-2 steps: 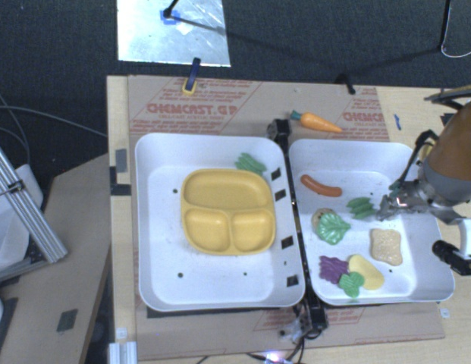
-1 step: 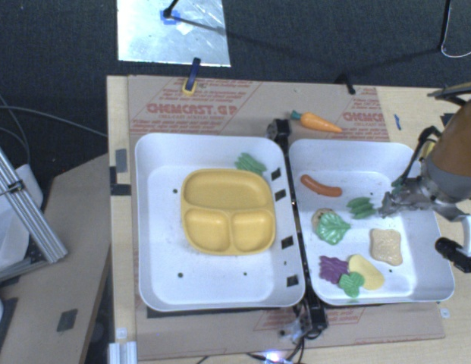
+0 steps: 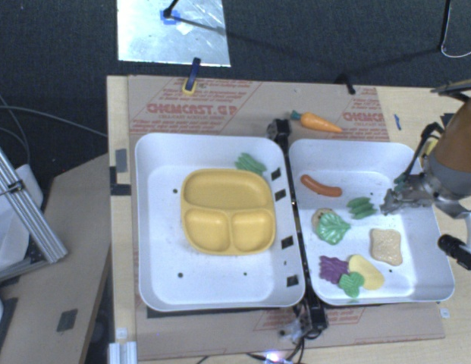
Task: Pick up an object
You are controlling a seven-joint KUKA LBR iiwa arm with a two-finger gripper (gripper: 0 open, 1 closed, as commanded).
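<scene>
**Green bean piece unlifted; pincer low beside it in the right bin**

Green bean piece [image 3: 362, 207] lies flat on the floor of the right bin [image 3: 425, 279], near the bin's middle, and you should log it as the likeliest target: the pincer [image 3: 388, 205] sits just beside it on its right. No item is raised, so the pick is not yet made. Approach looks done; closing and lifting are left, by my reading.

Other candidates in the same bin, all resting on its floor: a sausage [image 3: 321, 186] toward the upper left, a lettuce leaf [image 3: 331, 227] below it, a bread slice [image 3: 386, 246] to the right of that, and a purple-yellow-green cluster [image 3: 350, 272] near the lower edge. A carrot [image 3: 317, 121] lies outside the bins on the table [image 3: 182, 105]. The left bin [image 3: 155, 279] carries a yellow divided plate [image 3: 227, 210] and a second green piece [image 3: 251, 163] at the plate's upper right corner.

Arm pose: it reaches in from the right edge, wrist angled down and leftward, tip low over the bin floor. Whether the pincer is released or clenched, you cannot tell; the tip is dark and too small to resolve.
</scene>
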